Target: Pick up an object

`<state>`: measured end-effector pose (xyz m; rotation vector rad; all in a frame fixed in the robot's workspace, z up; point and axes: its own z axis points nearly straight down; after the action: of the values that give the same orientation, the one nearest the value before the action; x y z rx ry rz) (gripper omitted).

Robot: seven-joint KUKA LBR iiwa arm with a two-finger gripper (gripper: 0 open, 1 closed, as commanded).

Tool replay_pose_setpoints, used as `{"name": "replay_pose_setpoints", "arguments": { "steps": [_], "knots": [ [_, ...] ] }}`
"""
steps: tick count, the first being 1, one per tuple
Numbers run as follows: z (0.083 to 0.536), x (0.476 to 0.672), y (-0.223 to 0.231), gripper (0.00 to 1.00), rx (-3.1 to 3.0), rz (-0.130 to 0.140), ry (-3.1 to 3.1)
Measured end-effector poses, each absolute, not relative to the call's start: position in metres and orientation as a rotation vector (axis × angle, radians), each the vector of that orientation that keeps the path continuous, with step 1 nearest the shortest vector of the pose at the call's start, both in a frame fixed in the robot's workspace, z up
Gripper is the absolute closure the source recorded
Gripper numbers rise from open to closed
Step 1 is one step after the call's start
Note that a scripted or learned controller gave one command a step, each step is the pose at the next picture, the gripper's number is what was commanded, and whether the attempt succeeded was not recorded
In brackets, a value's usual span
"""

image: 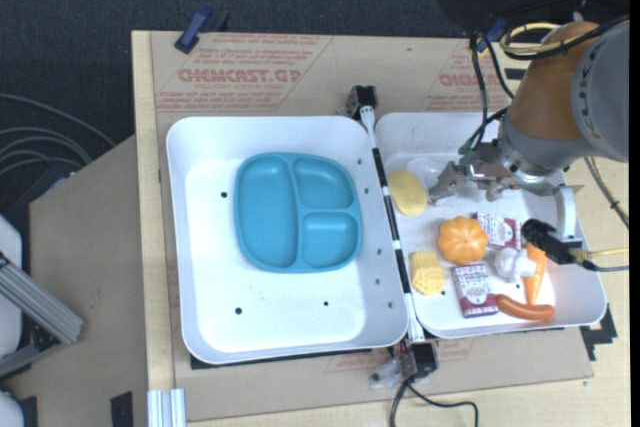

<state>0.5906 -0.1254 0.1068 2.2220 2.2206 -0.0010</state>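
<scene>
Worktop (270,65) of brown board carries two shallow white bins side by side. Taking the orange pumpkin-like fruit (463,240) in the right bin (425,137) as the landmark: it sits near the middle of that bin. Just up and to its left lies a pale yellow lemon-shaped piece (407,192), close to the wall shared by the bins. Directly below and left of the fruit rests a small yellow corn piece (427,273). Below the fruit, slightly right, lies a red packet (474,289), and past that, near the bin's lower edge, an orange-red sausage shape (525,309). To the right of the fruit is a second red-and-white packet (498,229), with a white lump (508,264) below it and an orange carrot-like stick (534,273) farther right.

Above and to the right of the fruit the grey arm (570,105) with its orange band comes down into the bin. Its claw (455,177) hangs up and slightly left of the fruit, apart from it, between the fruit and the lemon-shaped piece; how wide it stands cannot be told from this angle, and nothing is seen between its tips.

Well to the left of the fruit, the left bin (195,245) holds a blue divided plate (296,211) with three compartments.
</scene>
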Motion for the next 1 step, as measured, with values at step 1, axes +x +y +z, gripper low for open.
{"name": "replay_pose_setpoints", "arguments": {
  "steps": [1],
  "knots": [
    [0.0846,0.6238,-0.1029,0.0,2.22,0.002,2.222]
  ]
}}
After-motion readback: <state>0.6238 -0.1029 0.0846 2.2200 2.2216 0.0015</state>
